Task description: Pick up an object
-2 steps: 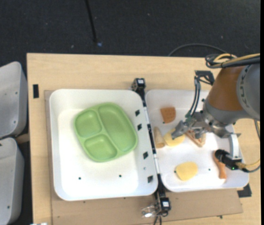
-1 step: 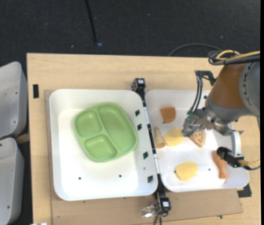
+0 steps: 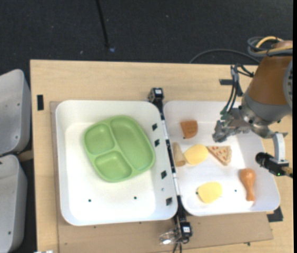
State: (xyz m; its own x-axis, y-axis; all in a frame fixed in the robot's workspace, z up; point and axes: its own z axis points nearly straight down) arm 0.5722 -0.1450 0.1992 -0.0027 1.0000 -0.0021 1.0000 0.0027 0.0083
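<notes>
Arm: the grey arm with the orange band reaches in from the right, over the right-hand shallow white bin (image 3: 190, 208).
Pincer: the pincer (image 3: 221, 132) hangs low over the upper middle of that bin; from where I stand I cannot tell how it is set, and nothing is visibly held by it.
Nearest target: the triangular pizza-slice toy with red topping (image 3: 220, 154) lies just below the pincer, beside the rounded pale yellow lump (image 3: 196, 155).
Other candidates: a brown bread-like block (image 3: 189, 128) up and to the left, a tan wedge (image 3: 178, 155) against the bin's left wall, a second yellow lump (image 3: 209, 192) lower down, an orange drumstick toy (image 3: 248, 183) to the right.
Left bin: a green three-compartment plastic plate (image 3: 119, 148).
Tabletop: the light wooden tabletop (image 3: 101, 80) carries both bins.
Step in hand: approach, in my judgement.
Procedure: centre over one item only, preferably the slice, well off the yellow lump; descend straight; confirm grip before lifting.
</notes>
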